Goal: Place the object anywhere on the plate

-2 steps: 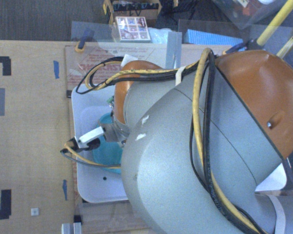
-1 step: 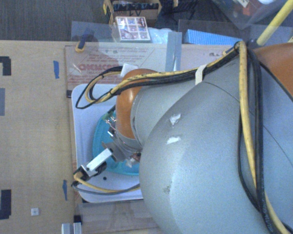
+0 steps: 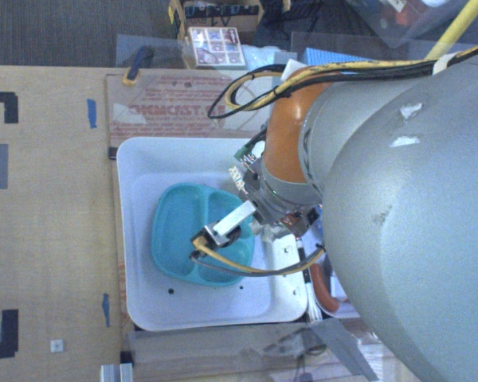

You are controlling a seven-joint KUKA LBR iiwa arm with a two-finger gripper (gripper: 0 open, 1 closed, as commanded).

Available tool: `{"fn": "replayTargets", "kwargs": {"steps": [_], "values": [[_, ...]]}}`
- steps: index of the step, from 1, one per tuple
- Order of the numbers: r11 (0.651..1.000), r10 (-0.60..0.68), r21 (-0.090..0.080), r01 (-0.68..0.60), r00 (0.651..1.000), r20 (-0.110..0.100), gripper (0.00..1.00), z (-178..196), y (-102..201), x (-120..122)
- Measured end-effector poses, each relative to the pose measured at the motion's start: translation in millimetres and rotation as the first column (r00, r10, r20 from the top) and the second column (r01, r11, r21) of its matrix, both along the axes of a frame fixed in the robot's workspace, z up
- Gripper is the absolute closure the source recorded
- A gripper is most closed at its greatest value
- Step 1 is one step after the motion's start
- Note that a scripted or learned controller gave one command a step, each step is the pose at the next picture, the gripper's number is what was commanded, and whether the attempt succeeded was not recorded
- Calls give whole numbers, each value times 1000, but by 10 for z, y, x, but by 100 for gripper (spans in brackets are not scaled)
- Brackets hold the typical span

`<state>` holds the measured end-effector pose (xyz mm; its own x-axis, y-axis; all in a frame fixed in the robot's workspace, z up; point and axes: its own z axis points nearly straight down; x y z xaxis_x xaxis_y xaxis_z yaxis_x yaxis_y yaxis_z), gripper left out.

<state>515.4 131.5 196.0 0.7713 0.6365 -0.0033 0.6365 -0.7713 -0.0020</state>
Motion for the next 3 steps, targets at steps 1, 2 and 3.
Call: {"fn": "replayTargets", "kwargs": {"steps": [1,2,3], "values": [[989,-150,8,150,988,22,100,-1019,536,-249],[995,95,0,-95,995,1,100,577,369,-364],[992,-125,3,125,992,2,100,-819,115,111]]}}
